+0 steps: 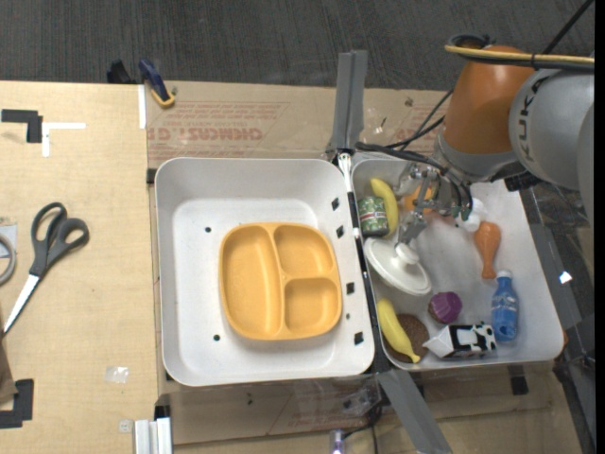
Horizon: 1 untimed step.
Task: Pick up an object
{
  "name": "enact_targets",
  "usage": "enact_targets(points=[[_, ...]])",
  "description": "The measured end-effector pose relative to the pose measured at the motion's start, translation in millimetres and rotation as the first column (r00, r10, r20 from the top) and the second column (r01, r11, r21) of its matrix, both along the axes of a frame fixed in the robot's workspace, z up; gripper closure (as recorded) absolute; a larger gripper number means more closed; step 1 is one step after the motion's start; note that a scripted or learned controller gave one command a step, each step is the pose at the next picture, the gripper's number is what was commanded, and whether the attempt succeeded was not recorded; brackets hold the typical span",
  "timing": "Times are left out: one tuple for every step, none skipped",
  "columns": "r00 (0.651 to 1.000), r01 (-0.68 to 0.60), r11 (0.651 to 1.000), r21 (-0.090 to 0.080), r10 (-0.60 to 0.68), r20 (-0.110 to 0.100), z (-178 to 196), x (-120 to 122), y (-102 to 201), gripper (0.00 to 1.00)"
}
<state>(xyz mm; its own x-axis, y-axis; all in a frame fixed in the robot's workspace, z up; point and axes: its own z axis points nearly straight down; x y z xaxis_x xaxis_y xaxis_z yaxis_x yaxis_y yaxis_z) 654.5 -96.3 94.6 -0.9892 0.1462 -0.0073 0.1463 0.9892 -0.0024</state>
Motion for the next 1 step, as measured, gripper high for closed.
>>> enact_targets(points=[[0.939, 0.345, 0.939, 0.003, -0.345, -0.002, 16.7, -7.4, -120.8, 0.0]])
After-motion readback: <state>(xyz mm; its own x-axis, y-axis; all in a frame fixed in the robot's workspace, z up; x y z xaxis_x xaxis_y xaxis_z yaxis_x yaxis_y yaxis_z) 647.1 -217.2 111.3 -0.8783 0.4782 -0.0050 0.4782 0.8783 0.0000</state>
